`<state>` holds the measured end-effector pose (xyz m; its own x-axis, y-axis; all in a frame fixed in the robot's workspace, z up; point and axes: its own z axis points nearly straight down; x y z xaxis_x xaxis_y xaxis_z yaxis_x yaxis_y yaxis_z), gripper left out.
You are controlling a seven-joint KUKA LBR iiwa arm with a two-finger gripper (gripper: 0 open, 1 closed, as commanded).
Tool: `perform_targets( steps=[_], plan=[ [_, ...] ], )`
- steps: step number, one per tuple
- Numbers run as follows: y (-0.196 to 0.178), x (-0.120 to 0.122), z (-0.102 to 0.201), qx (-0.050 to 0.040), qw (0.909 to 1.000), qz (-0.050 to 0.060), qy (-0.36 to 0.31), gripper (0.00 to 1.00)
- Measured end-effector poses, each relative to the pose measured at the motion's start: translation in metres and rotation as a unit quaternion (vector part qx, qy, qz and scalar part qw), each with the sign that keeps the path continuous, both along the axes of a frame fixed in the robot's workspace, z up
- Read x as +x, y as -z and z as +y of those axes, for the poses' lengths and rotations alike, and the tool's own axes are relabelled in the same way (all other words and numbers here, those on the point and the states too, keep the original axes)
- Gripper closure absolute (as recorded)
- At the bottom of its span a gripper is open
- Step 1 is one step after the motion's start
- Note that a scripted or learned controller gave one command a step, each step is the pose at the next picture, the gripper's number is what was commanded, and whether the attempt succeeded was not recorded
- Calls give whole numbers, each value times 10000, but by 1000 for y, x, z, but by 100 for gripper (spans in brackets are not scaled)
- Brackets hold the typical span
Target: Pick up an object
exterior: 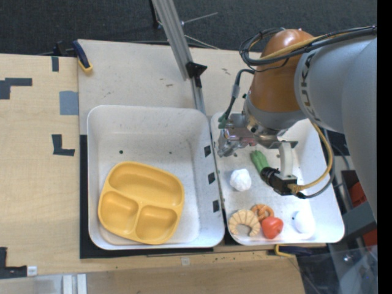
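Note:
My gripper (229,144) hangs over the upper left part of the right bin (324,225), below the orange wrist band. Just right of it and lower lies a green vegetable-shaped piece (259,160). A white ball-like object (241,179) sits below the gripper, apart from it. Along the front of the right bin lie a tan croissant (245,221), a small pretzel-like piece (262,211), a red tomato-like object (272,226) and a white rounded object (302,222). Nothing shows between the fingers.
The left bin (147,127) holds a yellow divided plate (142,202) at its front left. A metal pole (177,38) slants down to the wall between the bins. The arm's grey body covers the right bin's upper right. A black cable fitting (277,181) hangs over the bin.

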<state>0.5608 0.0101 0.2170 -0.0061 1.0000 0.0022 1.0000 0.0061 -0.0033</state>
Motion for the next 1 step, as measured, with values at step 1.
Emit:
perform_targets(
  steps=[1],
  plan=[
    [0,-29,49,-4,10000,7,-2,100]
  ],
)
